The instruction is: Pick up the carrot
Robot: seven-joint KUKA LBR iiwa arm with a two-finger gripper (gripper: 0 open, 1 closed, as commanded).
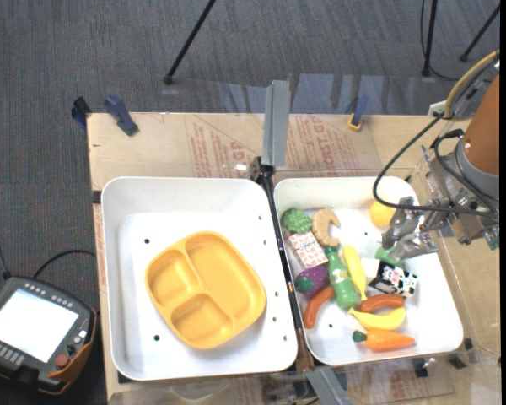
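Note:
The carrot (389, 340), orange with a small green top at its left end, lies flat near the front edge of the right bin (443, 289). A yellow banana (379, 317) and a red sausage (384, 302) lie just behind it. My gripper (407, 236) hangs over the right side of this bin, above a black-and-white milk carton (396, 279) and next to a yellow lemon (384, 215). It is well behind the carrot and apart from it. The arm comes in from the right edge.
The right bin also holds broccoli (297, 220), a croissant (326, 224), a pink box (306, 249), an eggplant (310, 278), a green bottle (341, 282) and a red chili (317, 305). A yellow divided plate (205, 288) sits in the left bin (122, 226). A grey post (276, 129) stands between the bins.

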